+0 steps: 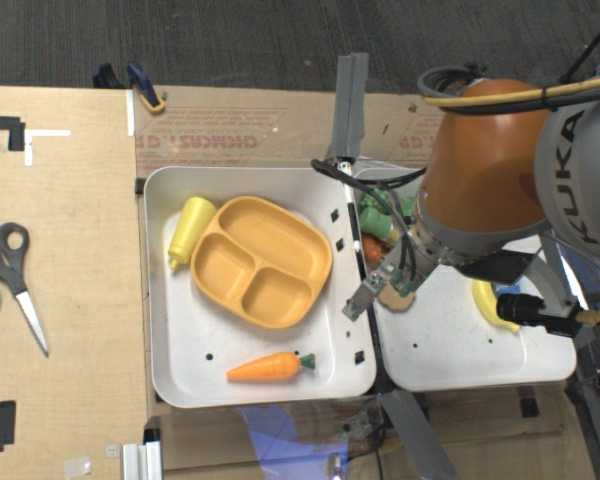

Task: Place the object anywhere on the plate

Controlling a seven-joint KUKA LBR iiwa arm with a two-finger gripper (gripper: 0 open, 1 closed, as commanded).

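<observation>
A pair of scissors (10, 273) is lying on the wooden bench (60, 368) at the far left, well apart from the 2 white bins. The left bin (170, 368) is holding a yellow bottle-shaped toy (188, 230) touching the left rim of the orange plate (262, 261), which has 3 compartments and is sitting tilted near the bin's middle. A toy carrot (268, 367) is lying on its side below the plate, apart from it, green top pointing right. The gripper (378, 294) is hanging over the divide between the bins; whether its fingers are apart or together cannot be told. The right bin (460, 358) is holding green and red items (380, 226) and a yellow object (488, 301), partly hidden by the arm (490, 163).
</observation>
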